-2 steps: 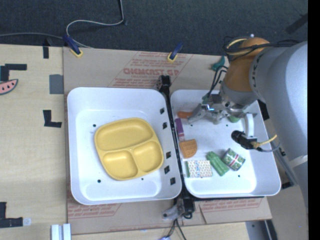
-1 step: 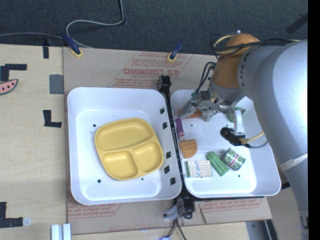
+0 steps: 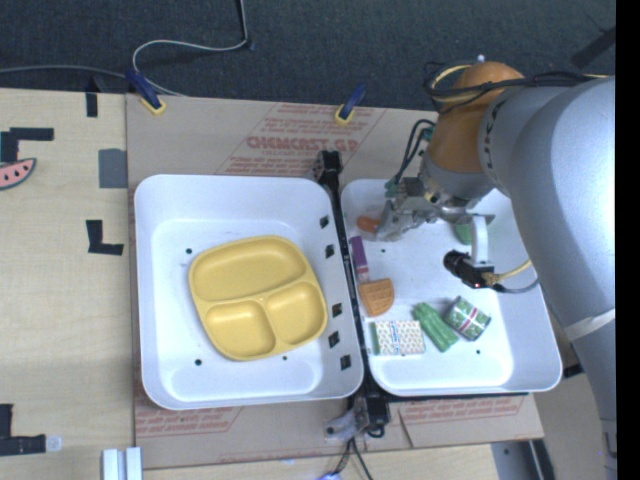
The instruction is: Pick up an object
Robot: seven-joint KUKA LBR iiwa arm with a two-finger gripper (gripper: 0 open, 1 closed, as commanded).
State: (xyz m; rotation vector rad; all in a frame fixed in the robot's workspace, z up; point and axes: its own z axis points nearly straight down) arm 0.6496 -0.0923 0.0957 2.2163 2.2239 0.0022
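Note:
My gripper is low over the back left part of the right bin. A small orange piece lies just left of its tip, touching or nearly touching it; I cannot tell which. Nearer the front of this bin lie a purple stick along the left wall, a tan cookie-like piece, a white patterned packet, a green cylinder and a green and white can. A pale green thing is partly hidden behind the wrist.
The left bin holds a yellow divided plate. A black divider with clips runs between the two bins. The grey arm covers the right bin's back right corner. Blue and yellow clamps hold the cardboard at the back.

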